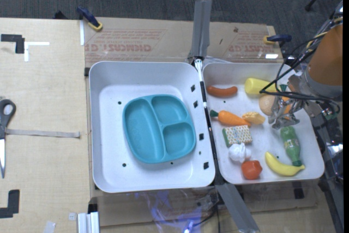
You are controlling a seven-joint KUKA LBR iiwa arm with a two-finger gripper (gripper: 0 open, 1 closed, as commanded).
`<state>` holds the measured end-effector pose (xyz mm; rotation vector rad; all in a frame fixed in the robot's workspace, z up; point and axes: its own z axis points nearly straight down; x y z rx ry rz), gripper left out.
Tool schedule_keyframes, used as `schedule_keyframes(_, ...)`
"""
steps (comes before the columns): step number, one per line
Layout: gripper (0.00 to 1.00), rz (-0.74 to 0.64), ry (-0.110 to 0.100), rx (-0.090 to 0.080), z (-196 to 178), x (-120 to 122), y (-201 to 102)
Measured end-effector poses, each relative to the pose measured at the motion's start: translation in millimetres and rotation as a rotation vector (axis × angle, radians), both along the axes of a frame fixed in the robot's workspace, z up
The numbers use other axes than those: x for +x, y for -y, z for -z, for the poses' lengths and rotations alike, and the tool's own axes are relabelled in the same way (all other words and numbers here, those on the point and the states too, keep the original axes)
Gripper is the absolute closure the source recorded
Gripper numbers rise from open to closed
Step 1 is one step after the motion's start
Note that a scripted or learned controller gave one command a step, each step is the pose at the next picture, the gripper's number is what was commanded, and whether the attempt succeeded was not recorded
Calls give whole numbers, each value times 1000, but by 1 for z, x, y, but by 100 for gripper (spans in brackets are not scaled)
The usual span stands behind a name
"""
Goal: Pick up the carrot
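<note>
The carrot (232, 118) is seen lying in the right bin (312, 145), left of the pincer (283, 115), whose grip state cannot be told.

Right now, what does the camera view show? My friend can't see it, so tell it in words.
The gripper hangs over the right bin, to the right of the orange carrot lying among toy foods. The left bin holds a blue divided plate.
</note>
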<state>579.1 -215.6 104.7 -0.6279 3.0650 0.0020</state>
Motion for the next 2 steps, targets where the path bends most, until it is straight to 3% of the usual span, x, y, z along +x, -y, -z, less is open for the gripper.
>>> schedule_keyframes(2, 100, -1, 14, -2, -22, 5, -1)
